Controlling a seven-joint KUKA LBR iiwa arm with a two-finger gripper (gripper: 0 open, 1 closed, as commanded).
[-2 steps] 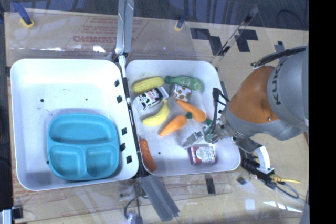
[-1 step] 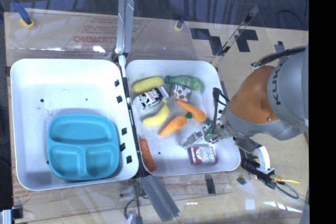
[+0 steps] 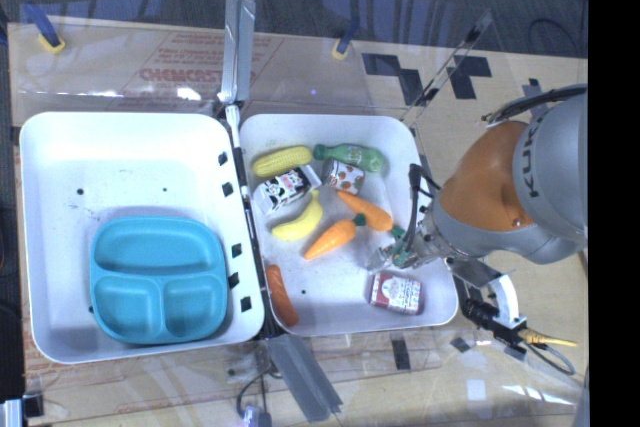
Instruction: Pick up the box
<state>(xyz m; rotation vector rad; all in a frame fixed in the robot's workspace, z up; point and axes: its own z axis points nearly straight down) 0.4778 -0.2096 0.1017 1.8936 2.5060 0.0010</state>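
Grey, orange-banded arm (image 3: pixel 500 190) bent low, reaching in from right

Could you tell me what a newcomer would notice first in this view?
Probably the blue tray, alone in the left bin. Next, the toy food clustered in the right bin: corn, banana, two carrots. The arm looms at the right, near the box.

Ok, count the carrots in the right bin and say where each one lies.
2. One carrot lies mid-bin beside the banana; the other carrot lies just right of it, below the strawberry carton. None seem hidden.
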